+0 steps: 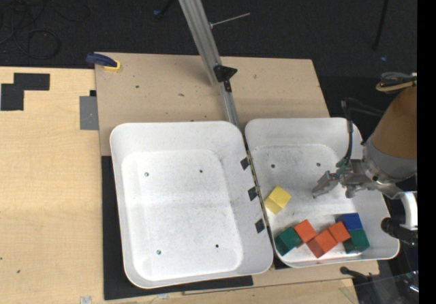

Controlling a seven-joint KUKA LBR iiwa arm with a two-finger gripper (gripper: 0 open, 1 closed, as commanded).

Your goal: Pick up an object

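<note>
Blocks (320, 234) lay clustered in the right bin (300, 133) on a wooden bench (170, 91). The gripper (330, 183) hovered above them, fingers apart and holding nothing.

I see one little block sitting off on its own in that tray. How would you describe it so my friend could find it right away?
Look at the right bin of the two white ones, then along its left wall. About halfway down lies a yellow block, a little tilted. It is the bin's one yellow piece, and it sits apart from the cluster of orange, green and blue blocks near the front edge.
</note>
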